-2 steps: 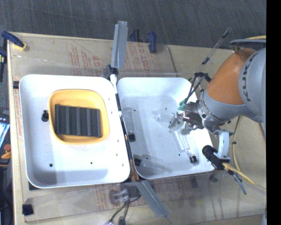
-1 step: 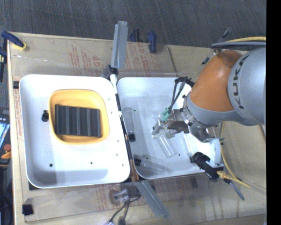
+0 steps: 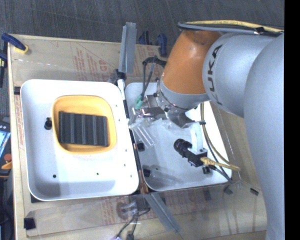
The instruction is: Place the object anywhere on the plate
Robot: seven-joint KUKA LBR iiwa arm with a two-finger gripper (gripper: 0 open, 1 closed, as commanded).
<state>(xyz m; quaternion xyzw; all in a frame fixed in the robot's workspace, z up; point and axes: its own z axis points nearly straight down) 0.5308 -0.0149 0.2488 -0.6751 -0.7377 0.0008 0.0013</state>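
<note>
The job looks barely begun: the yellow plate [image 3: 84, 104] in the left bin [image 3: 35, 134] at nine o'clock carries just a dark ridged block, while the arm [image 3: 225, 69] bends over the right bin [image 3: 165, 181], hiding the pincer [image 3: 149, 115], so I cannot tell its state or which thing is the object.

A yellow-rimmed plate [image 3: 83, 104] with a dark ribbed rectangular centre lies flat in the left bin, while a clear plastic object [image 3: 145, 134] lies in the right bin near the divider.
</note>
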